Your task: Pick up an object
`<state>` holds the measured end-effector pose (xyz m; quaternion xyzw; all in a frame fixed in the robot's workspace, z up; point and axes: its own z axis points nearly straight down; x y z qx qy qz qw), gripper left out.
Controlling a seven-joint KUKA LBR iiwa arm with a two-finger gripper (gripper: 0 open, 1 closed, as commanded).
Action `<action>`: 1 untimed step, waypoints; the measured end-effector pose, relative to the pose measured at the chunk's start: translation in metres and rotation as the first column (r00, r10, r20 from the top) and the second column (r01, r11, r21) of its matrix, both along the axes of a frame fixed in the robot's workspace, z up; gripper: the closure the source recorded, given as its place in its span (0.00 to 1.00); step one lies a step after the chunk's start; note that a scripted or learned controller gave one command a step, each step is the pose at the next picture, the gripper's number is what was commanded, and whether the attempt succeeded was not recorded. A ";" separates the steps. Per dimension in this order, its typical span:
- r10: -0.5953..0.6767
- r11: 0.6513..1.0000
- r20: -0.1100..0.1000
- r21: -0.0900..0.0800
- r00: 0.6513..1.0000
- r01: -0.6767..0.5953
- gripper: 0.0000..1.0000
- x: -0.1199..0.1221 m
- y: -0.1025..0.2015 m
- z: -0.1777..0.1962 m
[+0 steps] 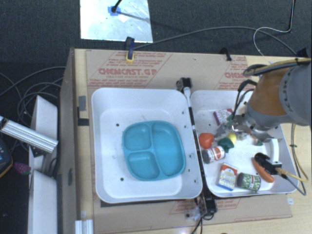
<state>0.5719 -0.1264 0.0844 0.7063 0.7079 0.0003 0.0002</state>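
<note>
My gripper (228, 129) hangs low over the middle of the right bin (281, 189). It is right above a yellow piece (231, 138) and a green piece (225, 144). A red-orange round thing (206, 140) lies just to its left, with a small red-labelled can (213, 154) below that. A red and white packet (223, 115) lies behind the gripper. Nearer the front lie a small printed box (227, 176), a green can (248, 181) and an orange piece (266, 172). I see nothing lifted.
The left bin (107, 106) holds a blue divided plate (153, 150). A black divider clip (185, 85) sits between the bins at the back. The arm's grey and orange body (278, 99) covers the right bin's back right part.
</note>
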 end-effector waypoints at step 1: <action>0.000 1.000 0.002 0.000 1.000 0.000 1.00 0.001 0.000 0.011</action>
